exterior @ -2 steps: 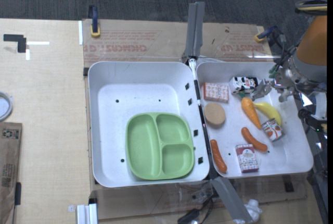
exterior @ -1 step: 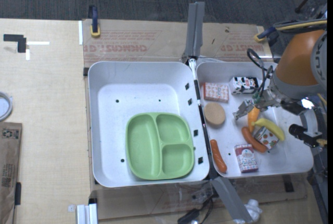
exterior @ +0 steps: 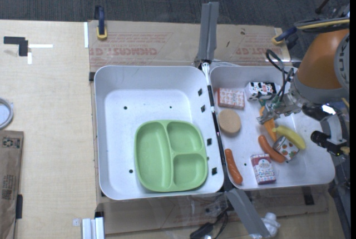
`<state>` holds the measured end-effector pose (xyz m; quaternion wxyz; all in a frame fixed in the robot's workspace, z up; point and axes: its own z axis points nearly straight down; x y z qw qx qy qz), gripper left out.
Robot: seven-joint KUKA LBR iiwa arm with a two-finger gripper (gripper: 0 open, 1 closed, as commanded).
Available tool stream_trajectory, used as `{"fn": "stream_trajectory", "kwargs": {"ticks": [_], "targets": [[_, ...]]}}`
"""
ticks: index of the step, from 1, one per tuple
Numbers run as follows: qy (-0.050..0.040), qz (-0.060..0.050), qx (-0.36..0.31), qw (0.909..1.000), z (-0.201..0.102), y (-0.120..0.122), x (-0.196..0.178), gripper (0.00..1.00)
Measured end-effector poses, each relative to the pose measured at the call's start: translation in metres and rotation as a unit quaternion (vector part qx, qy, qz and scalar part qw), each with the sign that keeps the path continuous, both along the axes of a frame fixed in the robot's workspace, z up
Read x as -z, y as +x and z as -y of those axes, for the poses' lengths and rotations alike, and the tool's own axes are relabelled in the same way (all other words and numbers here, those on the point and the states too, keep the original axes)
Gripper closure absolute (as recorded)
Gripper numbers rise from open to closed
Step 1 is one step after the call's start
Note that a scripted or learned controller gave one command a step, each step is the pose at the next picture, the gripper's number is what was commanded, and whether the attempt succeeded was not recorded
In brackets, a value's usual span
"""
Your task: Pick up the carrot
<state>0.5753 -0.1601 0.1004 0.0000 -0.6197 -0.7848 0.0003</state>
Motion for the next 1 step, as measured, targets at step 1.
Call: {"fn": "stream_trajectory", "kwargs": {"ticks": [1], "targets": [[-0.0004, 0.0, -0.022, 0.9998, -0.0387, 0.0452, -0.0921, 1.0]]}}
